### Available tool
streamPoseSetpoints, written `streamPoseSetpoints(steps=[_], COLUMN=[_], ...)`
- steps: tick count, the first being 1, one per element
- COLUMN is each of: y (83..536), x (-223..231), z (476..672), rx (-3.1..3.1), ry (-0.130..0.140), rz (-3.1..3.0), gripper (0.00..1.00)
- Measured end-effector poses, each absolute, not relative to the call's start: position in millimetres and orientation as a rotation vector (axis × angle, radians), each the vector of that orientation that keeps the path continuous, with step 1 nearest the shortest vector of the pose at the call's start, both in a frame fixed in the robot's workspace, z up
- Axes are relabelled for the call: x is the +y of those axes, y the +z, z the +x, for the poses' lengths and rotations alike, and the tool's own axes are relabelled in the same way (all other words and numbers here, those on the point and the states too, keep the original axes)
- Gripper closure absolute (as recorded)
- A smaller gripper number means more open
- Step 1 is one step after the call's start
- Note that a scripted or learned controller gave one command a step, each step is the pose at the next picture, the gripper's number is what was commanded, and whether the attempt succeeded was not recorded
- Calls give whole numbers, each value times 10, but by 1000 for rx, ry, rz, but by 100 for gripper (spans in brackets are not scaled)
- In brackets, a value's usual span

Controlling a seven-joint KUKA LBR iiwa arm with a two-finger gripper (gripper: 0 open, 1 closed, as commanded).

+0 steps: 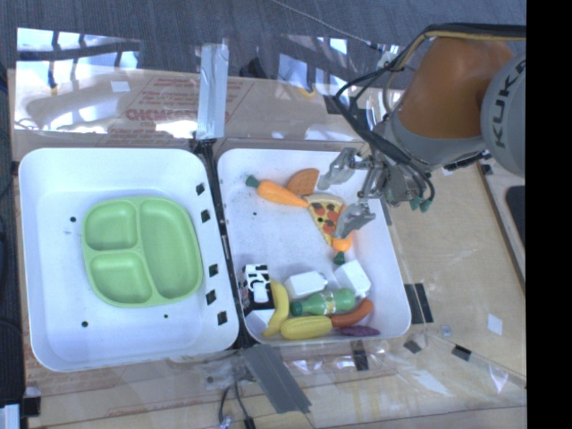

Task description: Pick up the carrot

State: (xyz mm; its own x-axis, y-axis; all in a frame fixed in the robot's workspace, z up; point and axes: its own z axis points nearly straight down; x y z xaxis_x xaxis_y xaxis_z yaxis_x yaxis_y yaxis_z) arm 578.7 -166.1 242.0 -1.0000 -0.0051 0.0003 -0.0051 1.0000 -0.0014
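An orange carrot with a green top lies in the upper left of the right bin, pointing right. A second, smaller orange carrot piece with a green end lies near the bin's right wall. My gripper hangs over the bin's upper right, to the right of the long carrot and over the pizza slice. Its fingers stand open with nothing between them. The lower finger ends just above the small carrot piece.
A brown bread piece sits by the long carrot. The right bin's front holds white blocks, a green bottle, a banana, a red sausage and a black-and-white item. A green divided plate lies in the left bin.
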Motion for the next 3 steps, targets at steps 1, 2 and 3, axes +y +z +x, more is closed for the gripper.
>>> streamPoseSetpoints(steps=[1,2,3], y=[1007,1172,1650], x=[-1942,-1919,-1556], z=[5870,5924,5773], rx=[-3128,-3140,-3065], ry=[-7,0,0], rz=[119,136,-701], gripper=[0,100,100])
